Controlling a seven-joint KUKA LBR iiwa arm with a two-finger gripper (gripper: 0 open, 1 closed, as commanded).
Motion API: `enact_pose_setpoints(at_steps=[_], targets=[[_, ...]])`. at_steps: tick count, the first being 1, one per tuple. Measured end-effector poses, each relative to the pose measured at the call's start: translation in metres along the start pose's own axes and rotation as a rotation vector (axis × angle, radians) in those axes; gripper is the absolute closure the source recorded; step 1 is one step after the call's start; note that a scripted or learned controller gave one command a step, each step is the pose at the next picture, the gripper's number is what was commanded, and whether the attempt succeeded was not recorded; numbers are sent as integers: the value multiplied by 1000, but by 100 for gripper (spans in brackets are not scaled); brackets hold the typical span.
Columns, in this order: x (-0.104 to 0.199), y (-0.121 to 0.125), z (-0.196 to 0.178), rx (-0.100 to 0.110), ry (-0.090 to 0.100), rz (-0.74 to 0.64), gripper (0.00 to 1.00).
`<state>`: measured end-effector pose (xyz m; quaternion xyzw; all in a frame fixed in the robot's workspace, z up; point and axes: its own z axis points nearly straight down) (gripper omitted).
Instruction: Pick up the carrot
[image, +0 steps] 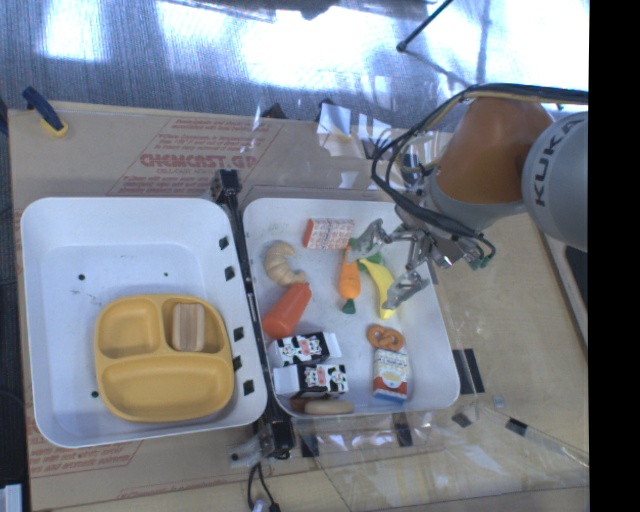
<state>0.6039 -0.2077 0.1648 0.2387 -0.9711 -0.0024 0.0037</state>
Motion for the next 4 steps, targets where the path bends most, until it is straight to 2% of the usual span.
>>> enact_pose_setpoints(at_steps=[1, 2, 3, 4], targets=[[-9, 21, 77, -1, -4, -14, 0], [-13, 20, 61, 7, -12, -21, 100], [-66, 7, 69, 14, -9, -495, 100], [-108, 84, -36, 16, -20, -342, 100]])
